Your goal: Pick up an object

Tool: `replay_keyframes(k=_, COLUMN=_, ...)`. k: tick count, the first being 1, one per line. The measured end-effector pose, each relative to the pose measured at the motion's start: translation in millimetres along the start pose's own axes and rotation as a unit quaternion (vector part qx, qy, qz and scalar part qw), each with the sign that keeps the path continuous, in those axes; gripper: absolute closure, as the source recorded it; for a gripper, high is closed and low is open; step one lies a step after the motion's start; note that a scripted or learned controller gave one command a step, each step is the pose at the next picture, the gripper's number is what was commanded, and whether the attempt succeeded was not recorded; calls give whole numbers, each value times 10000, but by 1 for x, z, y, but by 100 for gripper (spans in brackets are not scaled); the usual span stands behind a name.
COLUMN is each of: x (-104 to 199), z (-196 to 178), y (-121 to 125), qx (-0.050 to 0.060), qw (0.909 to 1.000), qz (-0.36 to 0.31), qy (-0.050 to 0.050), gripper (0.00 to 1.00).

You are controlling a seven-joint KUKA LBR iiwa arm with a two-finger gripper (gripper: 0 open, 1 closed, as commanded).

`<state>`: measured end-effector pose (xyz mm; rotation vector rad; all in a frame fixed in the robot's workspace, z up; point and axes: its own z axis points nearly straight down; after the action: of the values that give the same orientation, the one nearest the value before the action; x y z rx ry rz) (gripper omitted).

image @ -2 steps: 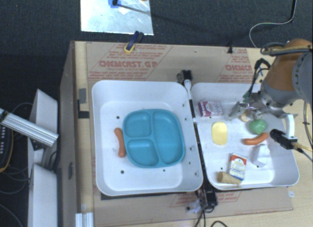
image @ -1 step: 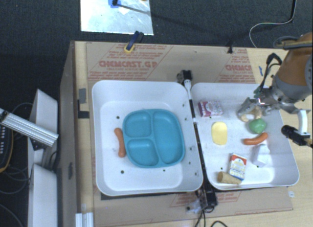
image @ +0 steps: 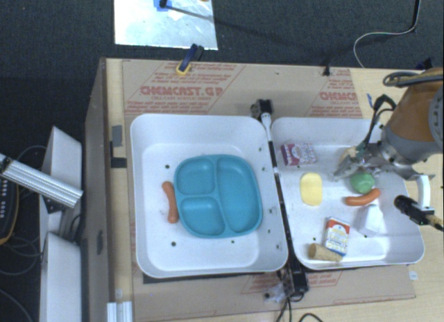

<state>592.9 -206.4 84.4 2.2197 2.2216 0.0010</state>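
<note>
While the grey two-finger gripper (image: 355, 163) hovers just above the round green ball (image: 361, 182) in the right white bin (image: 409, 244), I cannot tell its finger state.

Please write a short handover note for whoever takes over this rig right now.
Hand: low in the right bin, right at the green ball; nothing visibly held, finger state unreadable.
Right bin: green ball, orange carrot-like piece just below it, yellow block, pink-and-white packet, small red-and-white box, cork-like piece.
Left bin: blue divided plate with an orange sausage-like piece beside it.
Done: nothing lifted.
Left: grasp and lift one object; the green ball is closest.
</note>
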Motion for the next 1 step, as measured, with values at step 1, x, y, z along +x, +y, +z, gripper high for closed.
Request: replay_keyframes(k=1, x=9, z=0, y=-7, qx=0, qw=10000, qz=0, qy=1, gripper=0)
